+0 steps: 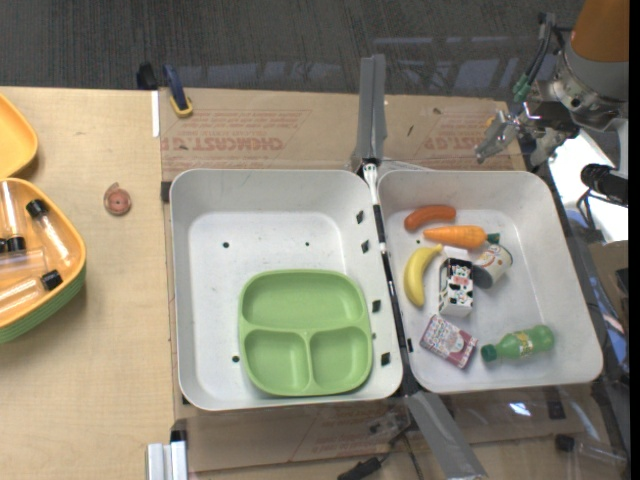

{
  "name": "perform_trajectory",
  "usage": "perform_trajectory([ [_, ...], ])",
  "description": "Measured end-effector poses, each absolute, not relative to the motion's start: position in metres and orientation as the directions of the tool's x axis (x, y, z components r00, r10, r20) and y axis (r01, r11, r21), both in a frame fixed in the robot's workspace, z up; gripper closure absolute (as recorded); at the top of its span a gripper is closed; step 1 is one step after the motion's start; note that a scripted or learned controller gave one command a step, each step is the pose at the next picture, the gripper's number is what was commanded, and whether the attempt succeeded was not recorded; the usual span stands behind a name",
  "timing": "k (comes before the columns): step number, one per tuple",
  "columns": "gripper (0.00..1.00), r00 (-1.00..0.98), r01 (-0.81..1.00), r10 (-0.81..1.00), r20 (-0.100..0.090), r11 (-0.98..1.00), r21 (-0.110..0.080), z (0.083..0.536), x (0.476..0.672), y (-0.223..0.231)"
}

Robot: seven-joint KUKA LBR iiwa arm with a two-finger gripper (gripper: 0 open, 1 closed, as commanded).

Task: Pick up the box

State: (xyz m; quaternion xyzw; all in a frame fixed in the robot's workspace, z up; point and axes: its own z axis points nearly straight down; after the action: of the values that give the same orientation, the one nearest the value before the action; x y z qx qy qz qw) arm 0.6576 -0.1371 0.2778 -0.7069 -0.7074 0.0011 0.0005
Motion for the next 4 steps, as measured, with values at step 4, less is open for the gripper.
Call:
perform_trajectory([
  [4,0.00,-0.345,0.939,0.939,0.000,0.345,0.000,0.116,0.478,-0.105],
])
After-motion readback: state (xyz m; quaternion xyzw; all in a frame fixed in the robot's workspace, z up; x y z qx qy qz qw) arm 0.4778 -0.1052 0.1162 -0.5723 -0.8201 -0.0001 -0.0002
